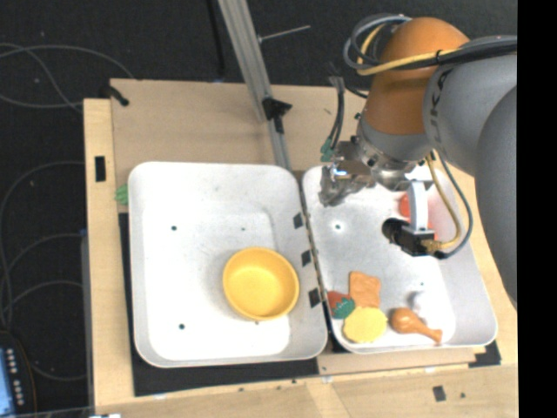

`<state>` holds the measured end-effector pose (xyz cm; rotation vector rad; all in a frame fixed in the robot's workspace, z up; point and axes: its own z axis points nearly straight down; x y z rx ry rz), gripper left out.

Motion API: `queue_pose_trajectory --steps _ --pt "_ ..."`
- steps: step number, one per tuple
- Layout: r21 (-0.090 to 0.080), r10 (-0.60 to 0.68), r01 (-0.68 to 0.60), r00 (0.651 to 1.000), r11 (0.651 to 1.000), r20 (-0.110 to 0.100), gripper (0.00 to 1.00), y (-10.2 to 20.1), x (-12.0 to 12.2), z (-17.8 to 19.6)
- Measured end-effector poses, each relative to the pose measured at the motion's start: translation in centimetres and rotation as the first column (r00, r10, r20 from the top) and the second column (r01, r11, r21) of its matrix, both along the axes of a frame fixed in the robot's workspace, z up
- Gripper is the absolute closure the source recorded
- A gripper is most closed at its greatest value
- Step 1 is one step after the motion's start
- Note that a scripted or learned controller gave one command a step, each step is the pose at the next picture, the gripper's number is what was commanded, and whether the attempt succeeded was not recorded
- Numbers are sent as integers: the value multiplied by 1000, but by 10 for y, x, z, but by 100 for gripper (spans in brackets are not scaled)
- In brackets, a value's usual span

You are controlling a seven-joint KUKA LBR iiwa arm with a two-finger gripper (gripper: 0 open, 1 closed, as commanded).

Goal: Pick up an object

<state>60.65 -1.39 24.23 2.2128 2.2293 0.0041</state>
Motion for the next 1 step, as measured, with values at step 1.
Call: queue_pose_trajectory --steps 1 --pt "0 1 -1 1000 1000 1 100 52 19 10"
